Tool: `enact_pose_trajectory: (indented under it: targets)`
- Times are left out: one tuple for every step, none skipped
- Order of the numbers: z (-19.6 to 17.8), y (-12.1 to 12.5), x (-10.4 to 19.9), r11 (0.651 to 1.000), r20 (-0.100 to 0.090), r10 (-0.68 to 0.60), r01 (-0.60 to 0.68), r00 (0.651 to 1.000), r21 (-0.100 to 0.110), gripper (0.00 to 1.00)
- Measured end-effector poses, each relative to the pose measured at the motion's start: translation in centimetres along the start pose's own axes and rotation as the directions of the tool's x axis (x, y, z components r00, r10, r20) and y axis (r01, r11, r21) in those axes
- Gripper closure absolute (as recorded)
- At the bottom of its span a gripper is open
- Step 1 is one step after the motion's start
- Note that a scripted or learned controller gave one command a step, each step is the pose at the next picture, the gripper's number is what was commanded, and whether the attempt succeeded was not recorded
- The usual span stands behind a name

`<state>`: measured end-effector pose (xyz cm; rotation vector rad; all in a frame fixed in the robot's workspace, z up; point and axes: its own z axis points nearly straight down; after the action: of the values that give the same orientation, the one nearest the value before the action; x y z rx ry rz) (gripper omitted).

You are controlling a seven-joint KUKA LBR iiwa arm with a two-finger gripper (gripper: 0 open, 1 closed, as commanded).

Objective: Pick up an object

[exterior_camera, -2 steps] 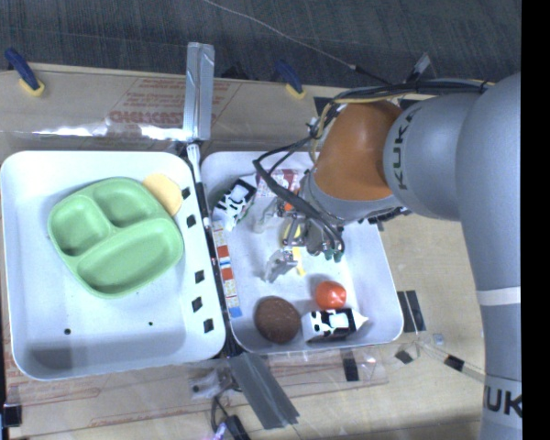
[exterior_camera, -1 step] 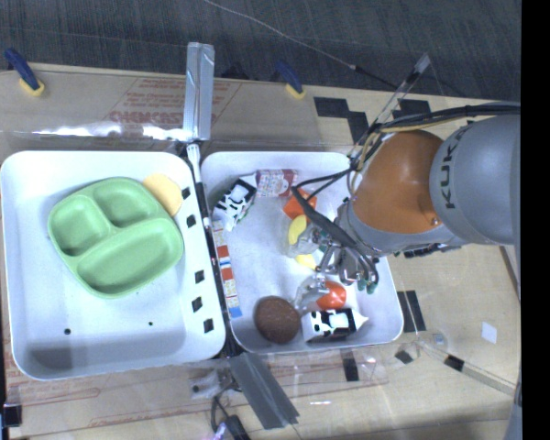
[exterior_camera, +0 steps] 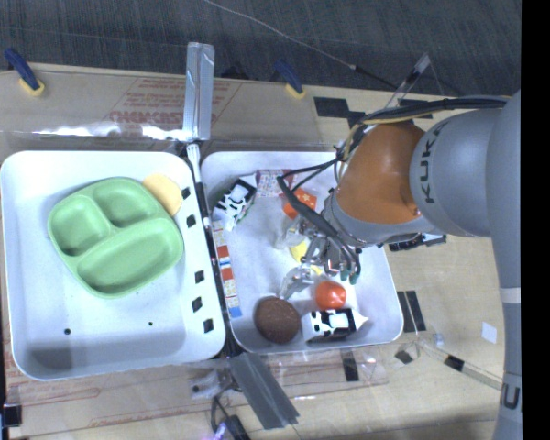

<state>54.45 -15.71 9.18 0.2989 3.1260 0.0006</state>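
Hiding part of the right bin (exterior_camera: pixel 385 324), the arm (exterior_camera: pixel 458 177) blurs its pincer (exterior_camera: pixel 304 273).

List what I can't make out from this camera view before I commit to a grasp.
- Hand: its tips blur into the clutter, so open or shut is unclear.
- Items under the arm in the right bin: an orange object is partly covered by cables.
- Yellow object beside the green divided plate: too small to identify.
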Motion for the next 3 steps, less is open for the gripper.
enact_pose_trajectory:
  targets:
    - [-1.1, 0.2, -0.1, 1.0, 0.003, -0.008, 0.008, 1.0, 0.0, 1.0]
    - [-1.0, 0.2, -0.1, 1.0, 0.002, -0.008, 0.008, 1.0, 0.0, 0.0]
    - [0.0, 1.5, 0.5, 1.0, -0.002, -0.017, 0.017, 1.0, 0.0, 0.0]
